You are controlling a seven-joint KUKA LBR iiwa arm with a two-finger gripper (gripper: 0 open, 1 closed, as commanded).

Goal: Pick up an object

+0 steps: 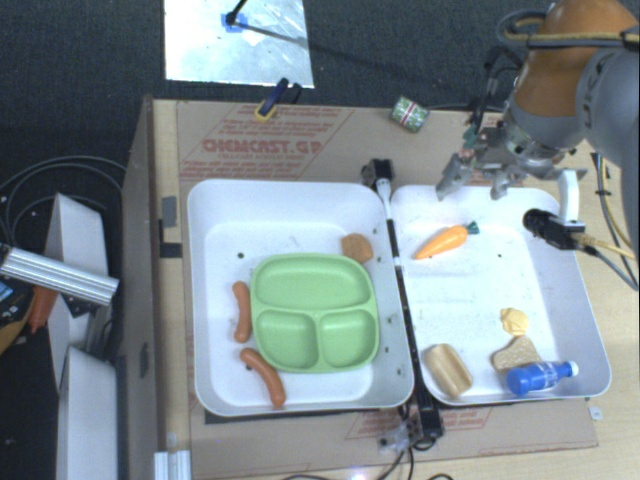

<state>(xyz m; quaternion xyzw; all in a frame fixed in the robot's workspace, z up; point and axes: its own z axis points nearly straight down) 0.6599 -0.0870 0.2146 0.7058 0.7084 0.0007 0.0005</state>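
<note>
1. On the cardboard sheet (250,143) beyond the bins' far rims: a small green can (409,113) on its side and a yellow-and-blue clip (275,99), well apart from each other. Farther back, a foil sheet (238,28) on the dark floor.
2. Above the far rim of the right bin (585,303): the gripper (470,188), fingers spread apart, pinching nothing.
3. Closest pickable thing: the orange carrot (441,241), lying flat in the right bin's far left part, near the gripper but not touching it, green top toward the arm, tip toward the wall shared with the other bin. Set apart from everything else in that bin.
4. Along the right bin's near side: a bread roll (447,369) by the left corner, a toast slice (517,351) touching a blue bottle (540,375) lying on its side, and a small yellow piece (514,320) just beyond the toast.
5. In the left bin (215,228): a green divided plate (314,311) taking up the middle, one sausage (241,311) beside its left edge, a second sausage (265,376) at its near left corner, and a brown round cookie (356,247) at its far right corner, close to the shared wall.
</note>
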